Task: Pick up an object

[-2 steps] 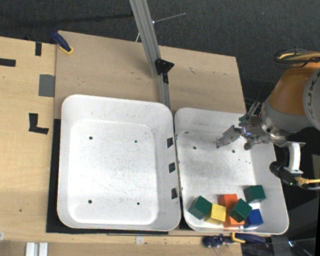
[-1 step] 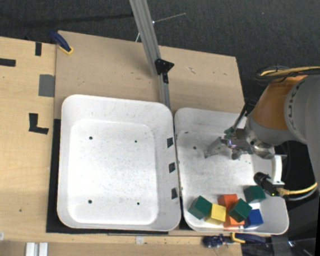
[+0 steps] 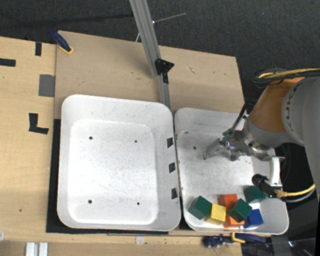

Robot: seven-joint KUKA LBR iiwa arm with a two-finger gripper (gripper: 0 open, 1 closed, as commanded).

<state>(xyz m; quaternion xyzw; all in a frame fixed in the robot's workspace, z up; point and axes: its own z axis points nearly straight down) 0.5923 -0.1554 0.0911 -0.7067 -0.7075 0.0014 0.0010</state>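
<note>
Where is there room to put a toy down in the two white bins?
The left white bin has bare floor from wall to wall. In the right white bin, the far half is bare up to the gripper. Its near corner is crowded with the coloured blocks: green, yellow, orange and blue.

Two white bins (image 3: 71, 116) sit on the table (image 3: 12, 138). The right bin (image 3: 205, 123) holds small blocks: three green blocks (image 3: 200, 207), one yellow block (image 3: 217, 213), one blue block (image 3: 254, 217), and apparently two orange blocks (image 3: 228, 200), partly hidden.
</note>
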